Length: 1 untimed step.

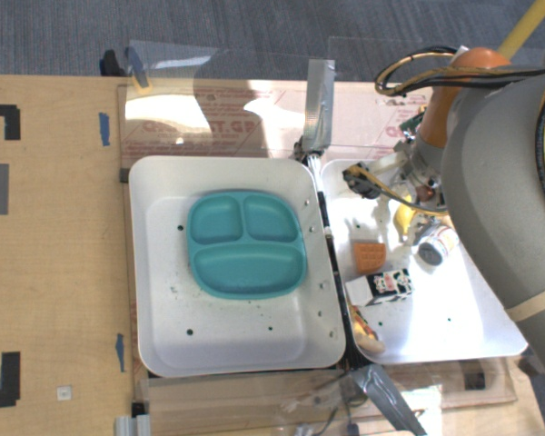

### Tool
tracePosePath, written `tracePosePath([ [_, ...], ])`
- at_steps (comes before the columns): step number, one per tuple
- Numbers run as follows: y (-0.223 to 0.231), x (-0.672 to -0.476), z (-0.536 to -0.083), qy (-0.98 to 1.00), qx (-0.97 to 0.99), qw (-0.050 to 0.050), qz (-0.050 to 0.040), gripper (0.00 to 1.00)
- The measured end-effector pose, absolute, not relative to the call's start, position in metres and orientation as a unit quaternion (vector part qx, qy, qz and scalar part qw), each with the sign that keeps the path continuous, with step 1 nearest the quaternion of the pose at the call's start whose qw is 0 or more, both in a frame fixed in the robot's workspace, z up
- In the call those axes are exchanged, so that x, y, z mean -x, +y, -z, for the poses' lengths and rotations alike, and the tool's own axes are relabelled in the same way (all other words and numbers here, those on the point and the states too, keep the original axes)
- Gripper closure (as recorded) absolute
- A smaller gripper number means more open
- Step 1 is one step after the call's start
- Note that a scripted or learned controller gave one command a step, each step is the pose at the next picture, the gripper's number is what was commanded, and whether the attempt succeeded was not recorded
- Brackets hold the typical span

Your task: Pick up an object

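Nearest edge of right bin (490, 334): small pale item with red (367, 334) against the divider wall. Just beyond: black-and-white packet (391, 284), then orange block (371, 256) beside it. Silver round-ended object (431, 252) to the right, yellow item (405, 218) close behind, under the wrist. Gripper (388, 214) lowered into far part of same bin, near yellow item; whether open or clenched: cannot tell. Left bin (154, 325): teal three-compartment plate (247, 243) lying flat at centre. Both bins on brown counter (50, 271). Grey arm (504, 180) entering from right, orange band (440, 107) at far end.
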State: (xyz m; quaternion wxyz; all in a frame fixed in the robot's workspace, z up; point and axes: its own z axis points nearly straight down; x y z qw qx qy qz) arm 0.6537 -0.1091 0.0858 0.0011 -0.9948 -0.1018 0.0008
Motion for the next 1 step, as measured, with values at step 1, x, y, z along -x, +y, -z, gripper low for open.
tracePosePath([
  [1,-0.1091,-0.6537,-0.0858,-0.102,0.995,0.001,-0.0008,0.0],
])
